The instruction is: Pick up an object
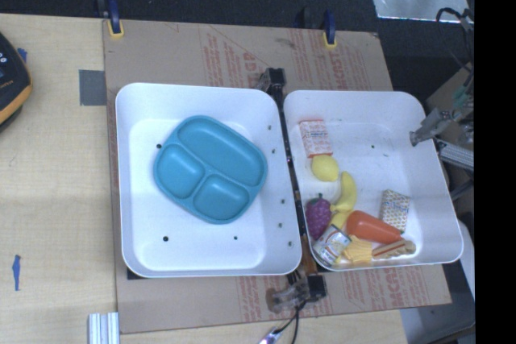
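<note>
The claw (pixel 419 136) is poking in at the right edge of the view, hanging over the right rim of the right bin (pixel 379 110), with a grey tip pointing left toward the bin floor. Too little of it is showing to judge its state, so I cannot tell how it is set; nothing is sitting against its tip.

As a judgement, the task is sitting at its very start: no object is lifted, everything is lying on the bin floor, and the whole approach, descent and grab are left to do.

The candidates are lying well apart from the claw, down and to the left of it, bunched in the bin's lower left part. Nearest is a patterned packet (pixel 394 210), with an orange carrot (pixel 372 226) just beside it. Further left a yellow banana (pixel 346 192) is curving next to a lemon (pixel 324 167) and a purple grape bunch (pixel 318 215). A red-and-white packet (pixel 315 138) is lying near the bin's upper left.

In the left bin (pixel 141 173) a blue divided plate (pixel 210 168) is resting.
</note>
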Controlling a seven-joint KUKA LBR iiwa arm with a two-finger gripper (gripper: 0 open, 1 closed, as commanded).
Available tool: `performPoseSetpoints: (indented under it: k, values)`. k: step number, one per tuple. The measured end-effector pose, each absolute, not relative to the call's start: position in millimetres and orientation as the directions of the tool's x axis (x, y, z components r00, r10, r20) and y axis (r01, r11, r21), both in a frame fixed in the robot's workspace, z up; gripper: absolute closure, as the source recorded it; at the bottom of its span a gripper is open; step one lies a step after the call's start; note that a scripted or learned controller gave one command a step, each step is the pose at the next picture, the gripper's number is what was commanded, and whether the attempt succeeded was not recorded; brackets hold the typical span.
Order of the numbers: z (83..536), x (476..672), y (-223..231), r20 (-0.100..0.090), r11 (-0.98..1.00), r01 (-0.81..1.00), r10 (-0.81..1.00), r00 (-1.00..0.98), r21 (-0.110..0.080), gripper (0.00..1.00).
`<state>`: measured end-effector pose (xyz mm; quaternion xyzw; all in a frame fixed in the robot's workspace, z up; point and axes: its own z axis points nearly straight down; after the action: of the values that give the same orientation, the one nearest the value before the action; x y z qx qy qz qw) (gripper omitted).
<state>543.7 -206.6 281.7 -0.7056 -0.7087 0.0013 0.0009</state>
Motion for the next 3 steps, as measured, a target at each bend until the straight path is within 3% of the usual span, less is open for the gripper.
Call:
performPoseSetpoints:
  k: [1,2,3]
  values:
    - [185,546.0,-175,-0.001,0.006,1.000,1.000,-0.006,-0.004,0.00]
    - [138,539.1,-115,0.000,0.006,1.000,1.000,-0.006,-0.004,0.00]
    - [91,540.1,-123,0.000,0.005,1.000,1.000,-0.005,-0.005,0.00]
